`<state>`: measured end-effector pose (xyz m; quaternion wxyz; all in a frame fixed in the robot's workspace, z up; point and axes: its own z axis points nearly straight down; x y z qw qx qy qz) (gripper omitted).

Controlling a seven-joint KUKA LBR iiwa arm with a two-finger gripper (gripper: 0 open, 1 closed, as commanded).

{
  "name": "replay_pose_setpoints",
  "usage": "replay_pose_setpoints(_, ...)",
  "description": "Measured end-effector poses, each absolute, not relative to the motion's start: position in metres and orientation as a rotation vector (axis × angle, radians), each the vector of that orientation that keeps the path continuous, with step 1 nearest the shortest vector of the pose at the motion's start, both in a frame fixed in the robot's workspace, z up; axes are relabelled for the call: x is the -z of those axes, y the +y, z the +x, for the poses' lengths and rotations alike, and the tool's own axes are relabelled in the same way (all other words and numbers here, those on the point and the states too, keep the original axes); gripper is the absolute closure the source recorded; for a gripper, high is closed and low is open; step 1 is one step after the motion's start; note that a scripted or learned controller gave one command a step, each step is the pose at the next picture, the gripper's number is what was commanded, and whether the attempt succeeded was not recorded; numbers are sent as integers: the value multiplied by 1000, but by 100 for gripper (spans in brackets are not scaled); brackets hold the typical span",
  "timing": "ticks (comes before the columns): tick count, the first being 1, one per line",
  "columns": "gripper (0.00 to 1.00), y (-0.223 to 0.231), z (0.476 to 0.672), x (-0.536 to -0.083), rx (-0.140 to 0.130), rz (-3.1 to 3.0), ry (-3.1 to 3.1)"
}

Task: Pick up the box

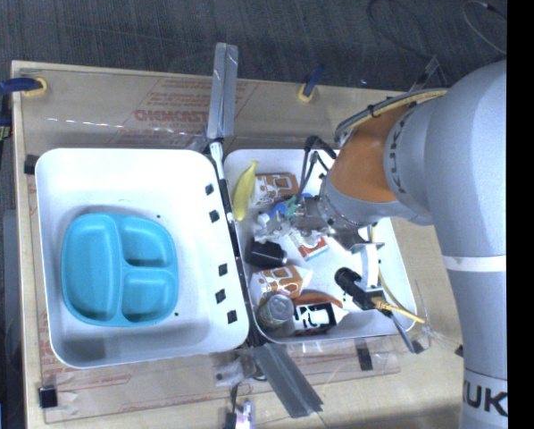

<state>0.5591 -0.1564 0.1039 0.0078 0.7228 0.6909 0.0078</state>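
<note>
While the wooden bench [115,96] carries a blue divided tray [120,266] at nine o'clock, the box [282,282] lies at five o'clock beside a banana [245,189]; gripper [307,222] state unclear

White letters "KU" show at the lower right on the grey arm [478,239], cut off at the frame edge. The bench board [115,105] carries faint red print behind the bins, mirrored or upside down, not legible. Two orange-and-white boxes, the box at the bin's back [276,186] and the box near the front [280,281], bear printing too small to read; likewise a black-and-white label [314,315] at the right bin's front edge.
</note>
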Motion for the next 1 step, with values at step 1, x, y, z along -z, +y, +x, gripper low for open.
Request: replay_pose_setpoints(1,0,-129,560,-102,-15,2258,2159)
